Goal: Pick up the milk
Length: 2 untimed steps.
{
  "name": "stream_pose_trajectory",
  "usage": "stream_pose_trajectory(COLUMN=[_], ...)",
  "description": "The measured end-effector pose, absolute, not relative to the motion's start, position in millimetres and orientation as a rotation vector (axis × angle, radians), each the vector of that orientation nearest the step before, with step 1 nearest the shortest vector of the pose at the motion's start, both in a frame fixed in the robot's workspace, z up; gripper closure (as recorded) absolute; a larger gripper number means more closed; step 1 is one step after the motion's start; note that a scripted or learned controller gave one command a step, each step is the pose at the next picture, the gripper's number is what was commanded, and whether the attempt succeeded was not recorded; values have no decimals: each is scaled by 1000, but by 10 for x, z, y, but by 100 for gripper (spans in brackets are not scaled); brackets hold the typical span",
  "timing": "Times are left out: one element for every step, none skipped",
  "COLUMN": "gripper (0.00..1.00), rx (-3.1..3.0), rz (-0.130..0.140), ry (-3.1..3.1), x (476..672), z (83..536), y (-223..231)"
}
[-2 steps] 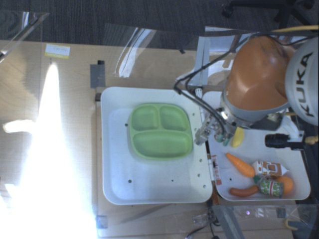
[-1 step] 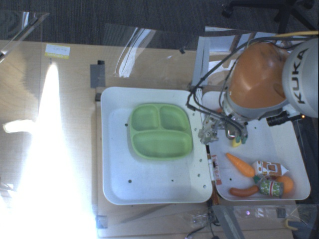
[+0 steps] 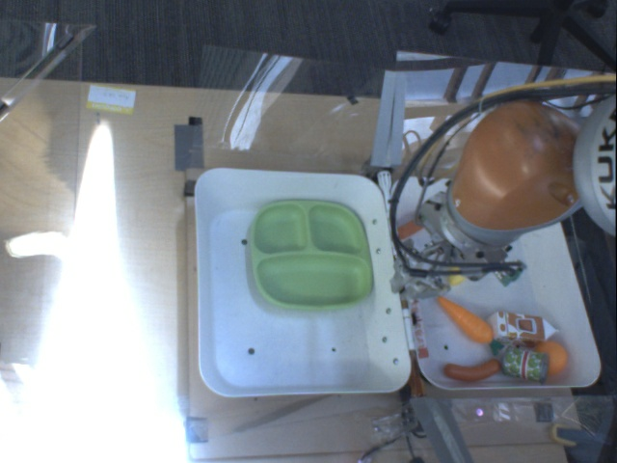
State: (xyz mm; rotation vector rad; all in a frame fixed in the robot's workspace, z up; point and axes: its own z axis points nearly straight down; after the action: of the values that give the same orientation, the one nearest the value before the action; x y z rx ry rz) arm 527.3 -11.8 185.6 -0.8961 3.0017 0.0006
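The milk [image 3: 522, 328] is a small white carton with a brown label. It lies on its side in the right bin [image 3: 578, 287], toward the front right. The arm's orange wrist band [image 3: 516, 167] hangs over the back of that bin and covers the gripper [image 3: 455, 264] from above. Only dark parts and cables show under it. The gripper sits to the left of and behind the milk, well apart from it, above the bin's left side.
An orange carrot [image 3: 464, 320] lies just left of the milk. A green-and-red can [image 3: 523, 365], a red sausage [image 3: 469, 371] and an orange fruit [image 3: 555, 358] lie in front of it. The left bin [image 3: 222, 355] holds a green divided plate [image 3: 310, 255].
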Motion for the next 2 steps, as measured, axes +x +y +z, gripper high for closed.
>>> stream_pose_trajectory(gripper=[100,100], rx=[-1094,-1304], rz=[-5,-6], ry=[2891,2795], x=[5480,5533], z=[1570,1528], y=[-325,-374])
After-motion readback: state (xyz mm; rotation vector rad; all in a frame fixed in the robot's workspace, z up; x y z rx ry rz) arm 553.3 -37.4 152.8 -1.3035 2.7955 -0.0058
